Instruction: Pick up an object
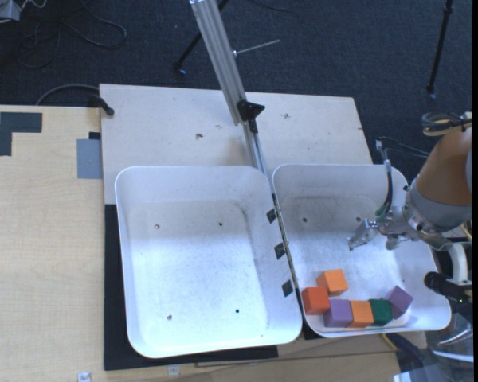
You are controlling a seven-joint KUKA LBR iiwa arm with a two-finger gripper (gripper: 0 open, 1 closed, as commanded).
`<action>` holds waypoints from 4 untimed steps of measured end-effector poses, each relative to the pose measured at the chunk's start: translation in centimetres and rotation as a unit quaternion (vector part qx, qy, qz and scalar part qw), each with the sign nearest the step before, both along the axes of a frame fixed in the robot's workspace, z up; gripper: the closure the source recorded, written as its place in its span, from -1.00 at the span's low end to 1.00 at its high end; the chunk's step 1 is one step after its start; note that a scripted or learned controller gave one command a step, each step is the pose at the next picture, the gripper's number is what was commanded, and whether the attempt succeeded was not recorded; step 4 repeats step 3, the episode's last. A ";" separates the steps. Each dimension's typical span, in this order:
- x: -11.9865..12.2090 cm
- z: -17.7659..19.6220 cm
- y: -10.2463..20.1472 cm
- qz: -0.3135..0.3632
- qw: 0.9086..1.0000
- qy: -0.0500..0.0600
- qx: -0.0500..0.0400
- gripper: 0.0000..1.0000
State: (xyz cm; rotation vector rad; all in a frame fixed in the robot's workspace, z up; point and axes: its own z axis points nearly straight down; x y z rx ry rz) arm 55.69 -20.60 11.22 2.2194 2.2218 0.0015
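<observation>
The gripper [372, 233] hangs over the right bin [327, 183], at its right side, nothing between its fingers; whether it is released or clenched, I cannot tell. The blocks cluster at the bin's near edge: 2 orange blocks [332, 281], a red-orange one [315, 299], 2 purple [339, 312] and a green block [380, 310]. Best target is probably the far orange block, freest of neighbours; descending squarely over it should avoid nudging the packed row.

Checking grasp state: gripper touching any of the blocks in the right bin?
Apart. The camera view shows the gripper over bare floor of the right bin, with white floor between it and the orange block.
</observation>
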 end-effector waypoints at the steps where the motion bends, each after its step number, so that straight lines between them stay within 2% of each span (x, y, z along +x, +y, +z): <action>1: -0.1 -0.3 0.0 -0.001 1.000 0.002 0.001 -1.00; 2: -4.6 -2.0 6.5 0.000 1.000 -0.001 -0.001 -1.00; 3: 0.3 -2.1 0.5 -0.002 1.000 -0.001 -0.001 -1.00; 4: 0.3 -2.1 0.5 -0.002 1.000 -0.001 -0.001 -1.00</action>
